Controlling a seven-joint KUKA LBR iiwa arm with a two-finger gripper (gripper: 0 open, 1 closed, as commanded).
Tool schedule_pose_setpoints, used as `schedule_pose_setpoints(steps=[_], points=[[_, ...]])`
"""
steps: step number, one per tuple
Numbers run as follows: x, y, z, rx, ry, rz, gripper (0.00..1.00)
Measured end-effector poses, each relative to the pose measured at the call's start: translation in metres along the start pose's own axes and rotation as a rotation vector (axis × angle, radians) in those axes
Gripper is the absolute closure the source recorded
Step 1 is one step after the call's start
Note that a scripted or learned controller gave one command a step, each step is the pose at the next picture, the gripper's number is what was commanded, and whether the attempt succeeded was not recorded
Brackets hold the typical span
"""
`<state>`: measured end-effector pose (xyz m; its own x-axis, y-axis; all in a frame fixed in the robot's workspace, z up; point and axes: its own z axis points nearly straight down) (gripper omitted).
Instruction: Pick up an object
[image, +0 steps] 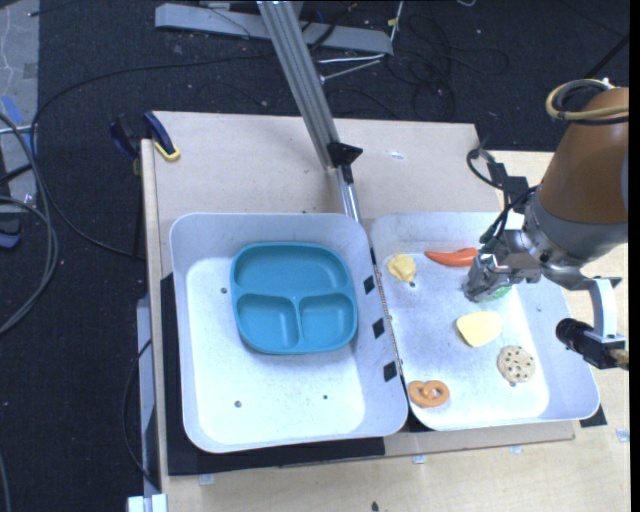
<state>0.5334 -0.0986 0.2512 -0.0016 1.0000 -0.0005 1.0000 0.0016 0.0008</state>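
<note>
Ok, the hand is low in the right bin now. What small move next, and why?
Probably lift the hand a little to check the grasp. It sits low in the right bin over something greenish, beside the orange carrot-like piece, and I cannot tell from this view whether anything is caught.

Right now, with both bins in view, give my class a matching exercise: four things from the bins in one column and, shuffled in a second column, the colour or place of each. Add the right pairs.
Column 1
1. divided plate
2. pretzel
3. cookie
4. carrot

Column 2
A. orange, at the far side of the right bin, just left of the gripper
B. blue, in the left bin
C. brown ring at the right bin's near left corner
D. pale round with dark specks, right bin's near right

Pairs: 1-B, 2-C, 3-D, 4-A
</note>
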Motion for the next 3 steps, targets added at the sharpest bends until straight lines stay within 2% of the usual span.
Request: schedule_pose_setpoints(steps=[1,2,3], points=[[0.057,-0.008,-0.001,0.002,0.002,-0.006,1.00],[0.117,0.000,0.008,0.001,0.001,-0.006,1.00],[0.161,0.001,0.017,0.003,0.001,-0.005,1.00]])
